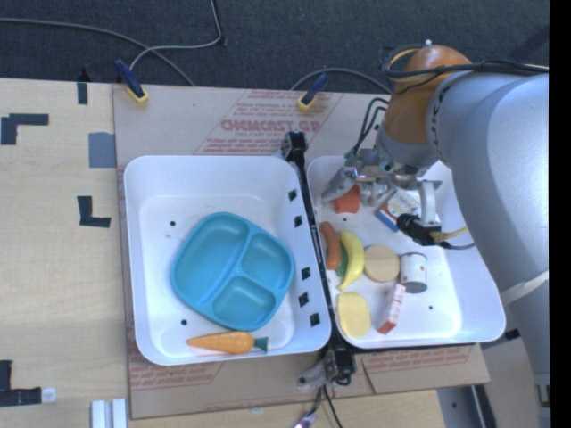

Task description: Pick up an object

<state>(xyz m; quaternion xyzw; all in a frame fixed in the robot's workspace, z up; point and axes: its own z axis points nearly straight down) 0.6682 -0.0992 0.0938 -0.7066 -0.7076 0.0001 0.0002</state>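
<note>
The grey two-finger gripper (pixel 355 185) hangs low at the right white bin's (pixel 464 303) far-left corner, grip impossible to judge, a small orange block (pixel 347 202) lying just beneath and nearside.

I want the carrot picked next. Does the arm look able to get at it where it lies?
Probably yes. The carrot lies alone near the left bin's front wall, with nothing over it. The gripper hangs above the right bin, so it must cross the divider.
</note>
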